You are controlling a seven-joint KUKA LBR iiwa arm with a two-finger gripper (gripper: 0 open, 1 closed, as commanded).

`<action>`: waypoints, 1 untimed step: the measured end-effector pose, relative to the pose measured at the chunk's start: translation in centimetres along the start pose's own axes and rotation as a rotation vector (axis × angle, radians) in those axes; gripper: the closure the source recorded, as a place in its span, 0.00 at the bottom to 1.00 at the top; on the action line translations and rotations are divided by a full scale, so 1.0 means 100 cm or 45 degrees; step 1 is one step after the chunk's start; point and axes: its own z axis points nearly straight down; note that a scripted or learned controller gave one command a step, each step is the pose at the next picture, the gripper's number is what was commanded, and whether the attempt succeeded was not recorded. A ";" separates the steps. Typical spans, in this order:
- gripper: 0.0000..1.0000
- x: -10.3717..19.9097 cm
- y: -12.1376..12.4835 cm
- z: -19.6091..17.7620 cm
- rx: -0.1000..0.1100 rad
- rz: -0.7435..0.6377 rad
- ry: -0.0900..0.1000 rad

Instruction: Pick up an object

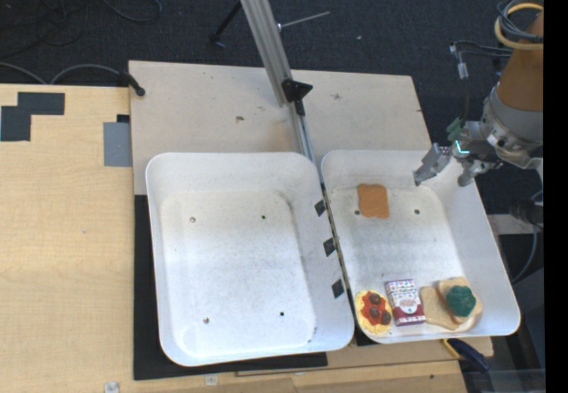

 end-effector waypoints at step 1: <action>0.00 0.000 0.001 -0.003 -0.005 -0.003 -0.002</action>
